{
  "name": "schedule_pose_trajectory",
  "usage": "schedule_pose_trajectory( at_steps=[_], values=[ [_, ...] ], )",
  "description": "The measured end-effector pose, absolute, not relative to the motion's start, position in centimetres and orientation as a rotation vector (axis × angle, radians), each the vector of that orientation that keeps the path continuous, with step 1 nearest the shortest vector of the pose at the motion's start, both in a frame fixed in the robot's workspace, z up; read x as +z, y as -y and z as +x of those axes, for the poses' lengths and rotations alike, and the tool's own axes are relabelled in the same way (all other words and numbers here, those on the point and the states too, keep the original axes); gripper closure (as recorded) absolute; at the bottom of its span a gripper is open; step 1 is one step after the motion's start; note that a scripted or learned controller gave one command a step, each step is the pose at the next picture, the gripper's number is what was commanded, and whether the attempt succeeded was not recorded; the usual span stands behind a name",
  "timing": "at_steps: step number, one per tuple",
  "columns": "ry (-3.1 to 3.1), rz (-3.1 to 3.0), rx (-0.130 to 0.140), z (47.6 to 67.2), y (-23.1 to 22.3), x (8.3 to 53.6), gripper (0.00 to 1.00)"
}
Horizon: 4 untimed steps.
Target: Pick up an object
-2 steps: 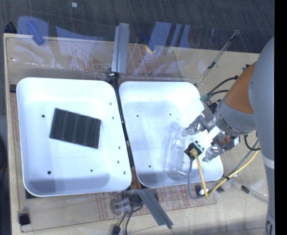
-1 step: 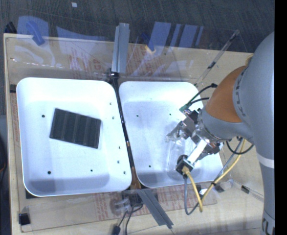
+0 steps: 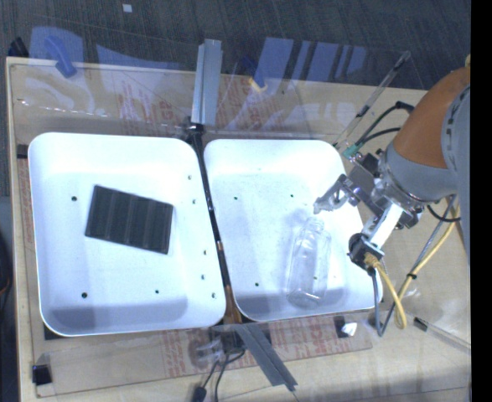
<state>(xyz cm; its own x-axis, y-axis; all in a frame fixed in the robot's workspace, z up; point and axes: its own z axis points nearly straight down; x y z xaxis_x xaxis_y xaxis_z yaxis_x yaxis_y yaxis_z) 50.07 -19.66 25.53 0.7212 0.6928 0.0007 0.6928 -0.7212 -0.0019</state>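
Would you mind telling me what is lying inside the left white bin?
Inside the left bin lies one dark ribbed rectangular pad, flat and slightly askew. The floor beneath it is covered; around it only small dark holes show.

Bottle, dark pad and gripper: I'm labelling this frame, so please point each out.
Bottle (image 3: 308, 262): camera view, middle of its clear body, right bin.
Dark pad (image 3: 130, 219): camera view, centre of its ribbed face, left bin.
Gripper (image 3: 346, 216): camera view, between its fingertips.
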Motion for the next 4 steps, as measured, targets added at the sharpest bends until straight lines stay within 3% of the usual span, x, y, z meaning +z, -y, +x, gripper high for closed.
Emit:
schedule_pose_trajectory(
  at_steps=[2, 3, 4],
  values=[
    [0.328, -3.119, 0.006, 47.7, 15.9, 19.9, 0.0],
    [0.341, -3.12, 0.001, 47.8, 14.2, 21.8, 0.0],
    [0.358, -3.115, 0.005, 47.9, 14.1, 22.7, 1.0]
  ],
)
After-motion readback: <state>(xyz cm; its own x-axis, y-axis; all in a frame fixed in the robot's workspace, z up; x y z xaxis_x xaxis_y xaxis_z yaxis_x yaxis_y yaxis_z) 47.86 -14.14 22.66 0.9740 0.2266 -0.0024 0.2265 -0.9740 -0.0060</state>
